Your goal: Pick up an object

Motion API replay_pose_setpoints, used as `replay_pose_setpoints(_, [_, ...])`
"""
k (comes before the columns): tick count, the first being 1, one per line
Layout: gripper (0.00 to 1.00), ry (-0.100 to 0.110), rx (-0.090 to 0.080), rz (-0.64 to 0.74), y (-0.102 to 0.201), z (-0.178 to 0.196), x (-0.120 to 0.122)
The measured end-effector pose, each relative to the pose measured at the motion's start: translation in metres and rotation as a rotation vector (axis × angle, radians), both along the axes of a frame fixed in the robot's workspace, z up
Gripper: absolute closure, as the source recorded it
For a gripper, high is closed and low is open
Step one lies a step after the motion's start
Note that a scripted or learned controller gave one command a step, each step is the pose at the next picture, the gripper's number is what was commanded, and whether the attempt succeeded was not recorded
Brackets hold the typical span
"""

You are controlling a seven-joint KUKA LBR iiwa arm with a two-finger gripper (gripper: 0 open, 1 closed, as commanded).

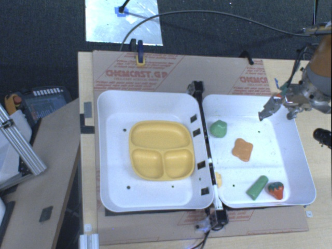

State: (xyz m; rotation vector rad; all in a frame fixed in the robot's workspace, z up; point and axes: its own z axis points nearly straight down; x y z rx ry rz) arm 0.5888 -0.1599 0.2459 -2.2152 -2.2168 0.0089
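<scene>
Open, empty jaws (278,109) hover above the right bin (306,160). Just below-left lies an orange toy (242,149), likely light and stiff; grip its narrow sides.

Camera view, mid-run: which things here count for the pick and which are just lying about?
For the pick:
- gripper, above the right bin, fingers apart, nothing between them
- green pepper-like toy
- orange flat piece
- green cylinder
- red strawberry-like toy

Lying about:
- yellow divided tray in the left bin
- blue-and-yellow clamp
</scene>
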Motion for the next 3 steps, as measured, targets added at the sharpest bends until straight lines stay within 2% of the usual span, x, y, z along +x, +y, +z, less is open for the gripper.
replay_pose_setpoints(1, [0.00,-0.011,-0.002,0.003,0.000,0.007,0.002])
replay_pose_setpoints(3, [0.00,-0.007,-0.001,0.001,-0.003,-0.117,0.007])
